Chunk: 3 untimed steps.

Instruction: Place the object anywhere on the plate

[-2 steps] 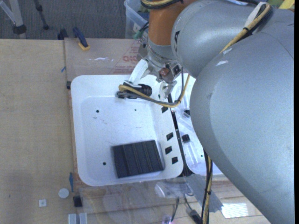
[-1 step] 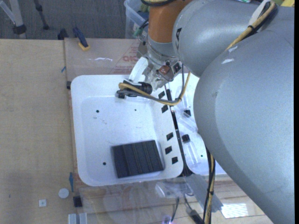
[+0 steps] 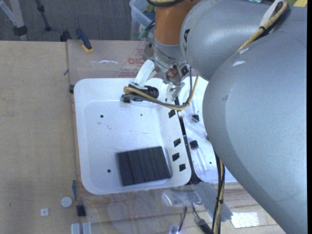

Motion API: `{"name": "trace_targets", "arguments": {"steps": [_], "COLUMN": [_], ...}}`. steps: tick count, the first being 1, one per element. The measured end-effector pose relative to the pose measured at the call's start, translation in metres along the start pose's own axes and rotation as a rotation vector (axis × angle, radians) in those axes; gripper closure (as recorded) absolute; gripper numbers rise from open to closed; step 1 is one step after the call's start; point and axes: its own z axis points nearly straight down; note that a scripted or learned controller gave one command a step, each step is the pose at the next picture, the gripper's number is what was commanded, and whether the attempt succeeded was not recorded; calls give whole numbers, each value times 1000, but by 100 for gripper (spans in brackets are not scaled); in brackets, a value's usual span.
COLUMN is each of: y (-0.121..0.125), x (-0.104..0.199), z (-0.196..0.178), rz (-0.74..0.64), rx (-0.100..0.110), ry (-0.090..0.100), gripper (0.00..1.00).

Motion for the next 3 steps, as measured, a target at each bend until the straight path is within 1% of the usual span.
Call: {"name": "trace_targets", "arguments": {"steps": [1,2,3], "y": [-66,-67,-52], "x": [4,4,-38], "z": [138,128,30], "rz": [-48,-47,-141], "rx": [-1,2,-1], "ry": [3,3,2], "gripper": [0,100,100]}}
